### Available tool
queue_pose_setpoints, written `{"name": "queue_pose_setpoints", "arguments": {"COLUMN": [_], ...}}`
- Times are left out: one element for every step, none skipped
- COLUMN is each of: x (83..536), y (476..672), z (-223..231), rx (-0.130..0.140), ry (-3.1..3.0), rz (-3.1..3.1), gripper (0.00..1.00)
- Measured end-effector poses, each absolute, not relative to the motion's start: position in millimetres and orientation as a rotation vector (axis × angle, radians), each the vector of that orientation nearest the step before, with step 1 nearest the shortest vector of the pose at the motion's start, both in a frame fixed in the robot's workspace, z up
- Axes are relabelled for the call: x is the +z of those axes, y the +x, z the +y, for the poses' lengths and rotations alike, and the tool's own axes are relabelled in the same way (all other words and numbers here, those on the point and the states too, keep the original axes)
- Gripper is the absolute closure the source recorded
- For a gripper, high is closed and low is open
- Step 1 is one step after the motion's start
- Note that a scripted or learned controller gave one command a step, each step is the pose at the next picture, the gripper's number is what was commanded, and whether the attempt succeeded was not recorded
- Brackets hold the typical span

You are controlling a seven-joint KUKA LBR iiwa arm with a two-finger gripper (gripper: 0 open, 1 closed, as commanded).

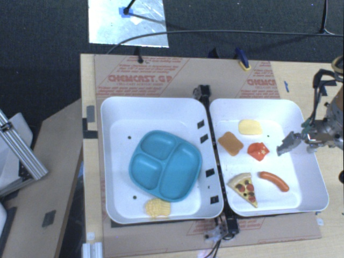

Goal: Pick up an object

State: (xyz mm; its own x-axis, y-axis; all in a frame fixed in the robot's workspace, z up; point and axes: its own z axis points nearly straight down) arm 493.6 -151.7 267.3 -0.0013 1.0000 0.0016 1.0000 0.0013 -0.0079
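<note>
One end effector (286,144) over right bin (306,200); arm cropped | finger state unclear

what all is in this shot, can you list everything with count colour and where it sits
bins: 2, white, side by side on the bench
divided plate: 1, blue, middle of the left bin
corn piece: 1, yellow, left bin, near edge, beside the plate
toast slice: 1, brown, right bin, left part
pale yellow piece: 1, right bin, far side
red piece: 1, right bin, centre
sausage: 1, red-orange, right bin, near right
pizza slice: 1, tan with red dots, right bin, near left
foil sheet: 1, silver, beyond the bench
gripper: 1, grey, over the right bin's right side, beside the red piece
</note>
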Motion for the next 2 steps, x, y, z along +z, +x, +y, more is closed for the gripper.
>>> {"name": "queue_pose_setpoints", "arguments": {"x": [271.9, 212.7], "y": [495.5, 492.3], "z": [-151.4, -144.2], "rx": [-0.001, 0.001], "ry": [-2.218, -2.218], "rz": [-2.227, -2.222], "gripper": [0.0, 0.0]}}
